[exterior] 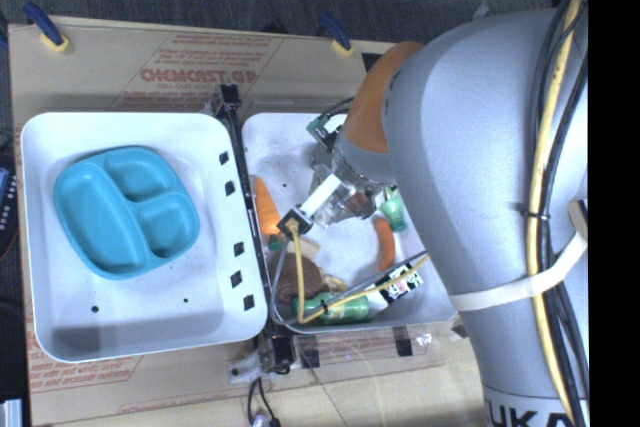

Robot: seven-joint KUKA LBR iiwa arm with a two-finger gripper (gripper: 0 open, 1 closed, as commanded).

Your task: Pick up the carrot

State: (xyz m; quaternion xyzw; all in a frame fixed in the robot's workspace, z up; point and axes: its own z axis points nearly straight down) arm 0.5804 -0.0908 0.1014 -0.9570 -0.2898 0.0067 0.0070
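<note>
Space is seen between the claw (348, 202) and the carrot (265, 205): the two are near but apart. The claw is lowered into the bin on the view's right (285, 143), hung under the grey wrist and its orange band (365, 110). Whether the claw is spread or pressed together cannot be told, since its tip is masked by the wrist and by clutter; whether anything is gripped cannot be told either.

The carrot is laid on the view's left of the claw, at about the claw's height in the view, its length run along the bin wall on that side. On the opposite side, just beside the claw, a small green and white item (392, 208) is found. Below that an orange curved piece (383, 240) is laid, close to the claw on its lower right in the view.

Below the claw, toward the near wall, a brown lump (300, 280) is seen. A green bottle-like thing (345, 308) is laid flat along that wall, with a black-and-white patterned item (405, 283) beside it.

Well apart from the claw, past the carrot and the adjoining walls, a blue divided plate (125, 210) is set in the other bin (60, 315). Both bins are borne on a brown board printed in red (190, 65), to whose far edge two blue clamps (45, 27) are fixed, well beyond the claw.
</note>
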